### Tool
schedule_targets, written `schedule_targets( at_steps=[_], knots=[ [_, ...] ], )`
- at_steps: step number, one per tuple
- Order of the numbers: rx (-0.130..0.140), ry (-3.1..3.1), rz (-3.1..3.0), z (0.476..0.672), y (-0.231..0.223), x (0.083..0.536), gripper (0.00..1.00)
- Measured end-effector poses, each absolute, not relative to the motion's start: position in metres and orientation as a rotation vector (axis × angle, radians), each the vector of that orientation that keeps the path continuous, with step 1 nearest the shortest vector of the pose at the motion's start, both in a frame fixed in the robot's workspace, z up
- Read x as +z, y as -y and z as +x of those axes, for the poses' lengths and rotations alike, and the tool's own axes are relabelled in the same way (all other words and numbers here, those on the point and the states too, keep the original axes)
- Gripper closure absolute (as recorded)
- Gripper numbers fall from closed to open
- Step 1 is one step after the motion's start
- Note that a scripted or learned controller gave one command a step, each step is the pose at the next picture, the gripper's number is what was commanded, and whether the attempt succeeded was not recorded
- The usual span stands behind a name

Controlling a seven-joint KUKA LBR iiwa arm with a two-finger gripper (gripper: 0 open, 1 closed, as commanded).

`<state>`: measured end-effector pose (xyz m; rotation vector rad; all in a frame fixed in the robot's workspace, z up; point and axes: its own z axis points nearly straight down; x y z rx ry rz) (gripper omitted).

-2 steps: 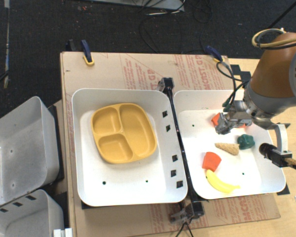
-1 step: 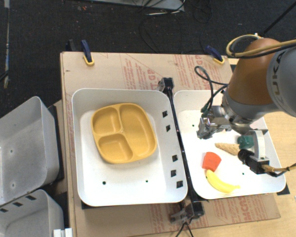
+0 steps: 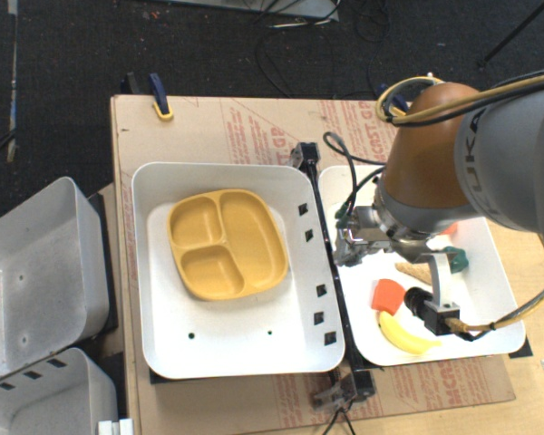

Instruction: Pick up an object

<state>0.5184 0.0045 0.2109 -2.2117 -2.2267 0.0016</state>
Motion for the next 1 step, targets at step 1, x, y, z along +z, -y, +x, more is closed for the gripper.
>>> schedule_targets(
  at_steps=[1],
  knots=[
    [-0.002,2.23,-2.212,0.505,-0.0561,0.2273,1.0]
  ],
)
